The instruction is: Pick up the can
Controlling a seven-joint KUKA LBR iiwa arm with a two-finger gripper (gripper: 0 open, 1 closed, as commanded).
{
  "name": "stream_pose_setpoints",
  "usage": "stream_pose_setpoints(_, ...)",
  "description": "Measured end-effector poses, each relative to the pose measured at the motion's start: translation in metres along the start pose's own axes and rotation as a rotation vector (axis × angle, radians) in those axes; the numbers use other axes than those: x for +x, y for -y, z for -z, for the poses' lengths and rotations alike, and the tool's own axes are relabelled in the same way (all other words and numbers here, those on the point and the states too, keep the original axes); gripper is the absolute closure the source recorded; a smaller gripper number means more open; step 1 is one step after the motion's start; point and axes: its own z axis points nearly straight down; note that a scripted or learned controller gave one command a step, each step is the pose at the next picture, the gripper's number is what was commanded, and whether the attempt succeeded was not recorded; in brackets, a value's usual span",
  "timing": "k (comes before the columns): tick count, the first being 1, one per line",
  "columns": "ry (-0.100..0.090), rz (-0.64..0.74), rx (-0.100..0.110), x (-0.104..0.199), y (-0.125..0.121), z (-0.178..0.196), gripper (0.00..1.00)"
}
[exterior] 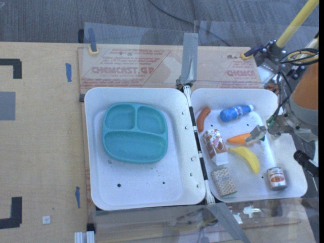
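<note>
Camera view, looking down at a slant, and the right bin (298, 186) is crowded. Along its left wall lie a small carton (215, 147) with red printing and, below it, a speckled packet (224, 181), flat and rectangular. Up top there is a reddish sausage (202, 118), curved, and a blue bottle (235, 112) lying on its side with a white cap. In the middle, an orange carrot (238, 138) points toward the gripper (257, 134), and a yellow banana (248, 158) curves just below it. The gripper hangs low over the carrot's thick end; whether its fingers are apart or closed, I cannot tell from here. A white stick (269, 154) runs down from the gripper toward the can (276, 178).

The can sits in the lower right corner of the right bin, near the rim, apart from the banana. It is short and round, shiny metal with a red label, and tilted.

The left bin (101, 186) holds a teal plate (135, 133), smooth plastic with three compartments and rounded corners.
</note>
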Motion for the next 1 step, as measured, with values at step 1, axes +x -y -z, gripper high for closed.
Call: stream_pose_setpoints(1, -0.001, 0.055, 0.000, -0.0046, 0.0646, -0.0268, 0.00)
